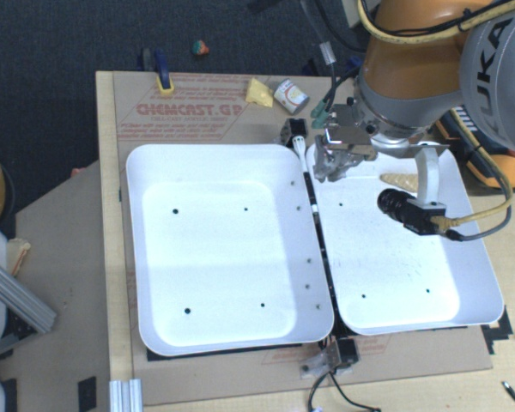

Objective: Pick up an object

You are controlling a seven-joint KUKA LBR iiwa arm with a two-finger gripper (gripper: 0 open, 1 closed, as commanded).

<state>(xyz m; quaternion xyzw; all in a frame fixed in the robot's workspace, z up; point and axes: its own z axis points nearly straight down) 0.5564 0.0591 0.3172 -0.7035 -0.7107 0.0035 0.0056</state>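
A small tan, flattish object [400,179] lies in the right bin [412,307] near its far edge, partly hidden by the arm's white bracket. My gripper [329,166] hangs over the right bin's far left corner, close to the divide between the bins, to the left of the tan object and apart from it. I see nothing held in it. The grey and orange wrist covers the bin's far right part.
The left bin [215,247] shows bare white floor. A black cylinder [407,211] with a cable hangs from the wrist bracket over the right bin. Behind the bins on the board lie a yellow piece [259,93], a small white box [290,96] and a blue clamp [161,67].
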